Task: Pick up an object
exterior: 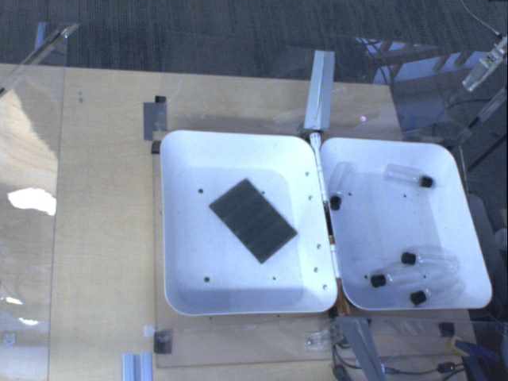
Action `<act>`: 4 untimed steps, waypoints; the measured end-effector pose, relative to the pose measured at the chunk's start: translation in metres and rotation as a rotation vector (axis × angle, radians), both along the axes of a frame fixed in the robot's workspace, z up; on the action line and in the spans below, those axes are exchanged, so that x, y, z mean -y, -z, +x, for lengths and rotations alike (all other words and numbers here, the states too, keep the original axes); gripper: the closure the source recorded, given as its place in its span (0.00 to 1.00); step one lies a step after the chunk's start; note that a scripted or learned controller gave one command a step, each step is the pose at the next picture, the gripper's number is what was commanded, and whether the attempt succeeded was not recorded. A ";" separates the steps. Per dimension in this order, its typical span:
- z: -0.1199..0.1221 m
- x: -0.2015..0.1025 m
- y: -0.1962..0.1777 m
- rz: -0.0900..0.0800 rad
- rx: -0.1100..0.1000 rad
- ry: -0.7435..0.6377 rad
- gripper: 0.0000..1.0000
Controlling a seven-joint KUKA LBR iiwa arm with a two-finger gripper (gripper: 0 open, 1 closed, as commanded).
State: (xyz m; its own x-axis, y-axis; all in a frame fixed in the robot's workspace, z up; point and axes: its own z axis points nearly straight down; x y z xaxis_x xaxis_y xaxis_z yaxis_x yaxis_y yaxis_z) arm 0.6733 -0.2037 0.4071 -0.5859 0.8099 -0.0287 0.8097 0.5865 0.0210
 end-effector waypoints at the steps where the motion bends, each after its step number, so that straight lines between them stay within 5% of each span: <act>1: -0.002 0.000 -0.031 0.001 -0.014 -0.138 1.00; 4: 0.004 -0.004 -0.072 -0.018 0.033 -0.153 1.00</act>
